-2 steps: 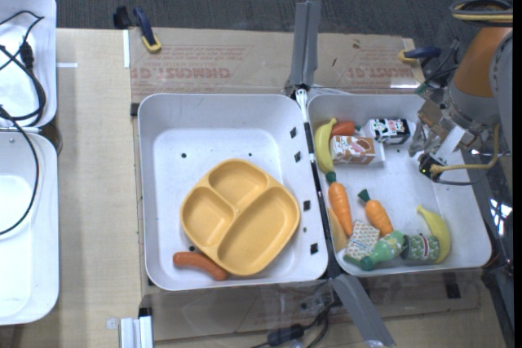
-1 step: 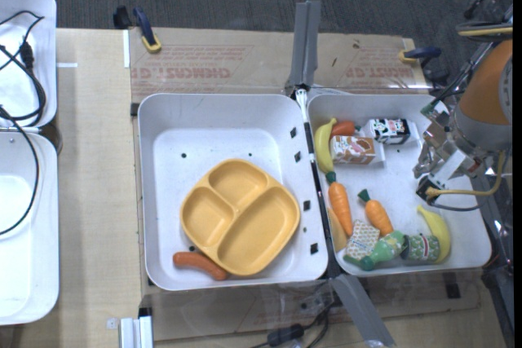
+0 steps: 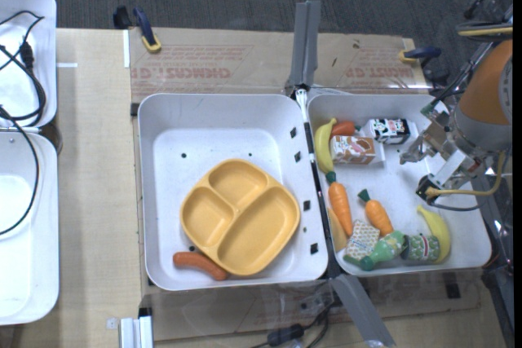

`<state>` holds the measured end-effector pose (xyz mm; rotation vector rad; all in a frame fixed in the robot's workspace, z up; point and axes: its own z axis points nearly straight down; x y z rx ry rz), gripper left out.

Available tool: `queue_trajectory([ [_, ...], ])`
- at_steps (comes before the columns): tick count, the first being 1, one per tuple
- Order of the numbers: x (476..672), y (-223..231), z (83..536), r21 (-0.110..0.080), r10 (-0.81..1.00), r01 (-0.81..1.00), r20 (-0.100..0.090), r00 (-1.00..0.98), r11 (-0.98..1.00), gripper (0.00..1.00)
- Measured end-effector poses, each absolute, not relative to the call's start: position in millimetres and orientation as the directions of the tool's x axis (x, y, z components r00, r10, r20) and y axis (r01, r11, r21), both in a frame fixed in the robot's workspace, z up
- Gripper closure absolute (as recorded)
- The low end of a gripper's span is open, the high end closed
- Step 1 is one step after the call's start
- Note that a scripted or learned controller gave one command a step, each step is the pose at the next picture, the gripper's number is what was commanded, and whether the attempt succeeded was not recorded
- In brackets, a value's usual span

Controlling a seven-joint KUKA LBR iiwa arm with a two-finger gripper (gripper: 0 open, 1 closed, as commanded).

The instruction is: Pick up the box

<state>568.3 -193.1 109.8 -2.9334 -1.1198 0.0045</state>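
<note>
Over the right bin's (image 3: pixel 404 193) right side: gripper (image 3: pixel 431 165), released or clenched impossible to tell. Toward that bin's far left corner: box (image 3: pixel 355 149), orange and white, lying flat, just beside a banana (image 3: pixel 325 144), near a small milk carton (image 3: pixel 388 129), well apart from the gripper. Within the left bin (image 3: pixel 212 144): yellow divided plate (image 3: pixel 239 216)

Left bin (image 3: pixel 155 175): yellow divided plate (image 3: pixel 239 214), sausage (image 3: pixel 198 263) at its near-left edge.
Right bin (image 3: pixel 469 257): two bananas (image 3: pixel 324 144) (image 3: pixel 438 231), two carrots (image 3: pixel 340 208) (image 3: pixel 376 213), green bottle (image 3: pixel 385 249), tomato (image 3: pixel 344 128).
</note>
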Motion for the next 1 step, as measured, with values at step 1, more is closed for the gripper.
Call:
queue_trajectory([
  [1, 638.3, -205.8, 211.0, 0.0, 0.527, 0.527, -0.002, 0.85, -0.85, 0.0],
])
